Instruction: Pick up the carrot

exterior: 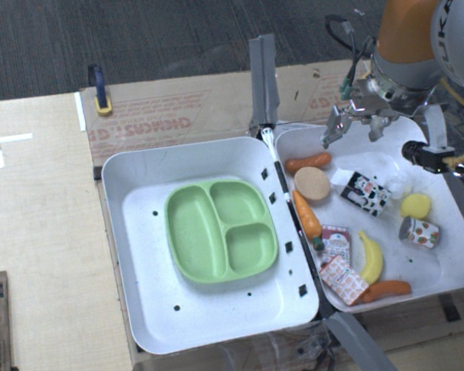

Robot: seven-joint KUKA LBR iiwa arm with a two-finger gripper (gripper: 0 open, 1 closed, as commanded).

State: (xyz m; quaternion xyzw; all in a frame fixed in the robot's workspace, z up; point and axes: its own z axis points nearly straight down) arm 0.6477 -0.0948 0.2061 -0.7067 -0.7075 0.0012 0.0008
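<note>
The carrot (pixel 306 214) is a slim orange piece lying lengthwise against the left wall of the right bin (pixel 452 218), just below a tan round bun (pixel 312 184). My gripper (pixel 352 132) hangs over the bin's far edge, up and to the right of the carrot and well apart from it. Its two fingers are spread open with nothing between them. The orange-banded arm (pixel 414 17) comes in from the upper right.
The right bin also holds a reddish sausage (pixel 308 162), a black-and-white carton (pixel 365 192), a lemon (pixel 415 205), a small can (pixel 419 234), a banana (pixel 369 257), snack packets (pixel 339 272) and another orange-red piece (pixel 386 290). A green divided plate (pixel 220 229) lies in the left bin (pixel 140 262).
</note>
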